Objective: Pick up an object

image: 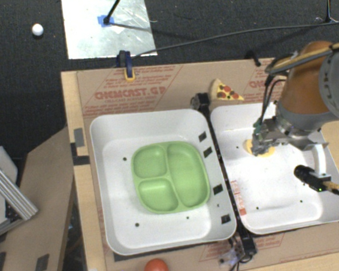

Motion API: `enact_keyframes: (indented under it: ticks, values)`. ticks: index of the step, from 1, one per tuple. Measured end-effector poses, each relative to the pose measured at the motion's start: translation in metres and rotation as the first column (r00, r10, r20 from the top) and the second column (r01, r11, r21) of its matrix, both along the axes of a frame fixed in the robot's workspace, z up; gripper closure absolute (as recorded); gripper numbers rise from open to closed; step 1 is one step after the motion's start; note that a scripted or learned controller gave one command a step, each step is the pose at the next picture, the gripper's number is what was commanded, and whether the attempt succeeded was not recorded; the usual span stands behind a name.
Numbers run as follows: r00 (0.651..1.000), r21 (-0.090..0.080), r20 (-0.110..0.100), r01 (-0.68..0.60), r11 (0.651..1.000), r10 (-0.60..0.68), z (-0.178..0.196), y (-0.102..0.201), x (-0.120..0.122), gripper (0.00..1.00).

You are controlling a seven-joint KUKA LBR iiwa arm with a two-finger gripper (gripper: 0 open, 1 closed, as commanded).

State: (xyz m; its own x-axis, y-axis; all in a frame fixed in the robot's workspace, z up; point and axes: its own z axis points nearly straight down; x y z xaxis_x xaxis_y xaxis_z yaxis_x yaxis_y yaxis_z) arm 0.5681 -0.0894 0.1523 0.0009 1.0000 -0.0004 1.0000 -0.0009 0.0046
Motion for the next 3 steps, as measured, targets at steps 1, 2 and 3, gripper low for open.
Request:
enact_keyframes:
  ticks: [1,2,3]
  values:
    - [1.000,0.000,0.003,-0.005,1.000,0.005,0.049,0.001,0.011,1.00]
    - [1.000,0.000,0.000,-0.005,1.000,0.005,0.077,0.001,0.012,1.00]
    - [1.000,0.002,-0.003,-0.010,1.000,0.010,0.066,0.056,0.005,1.00]
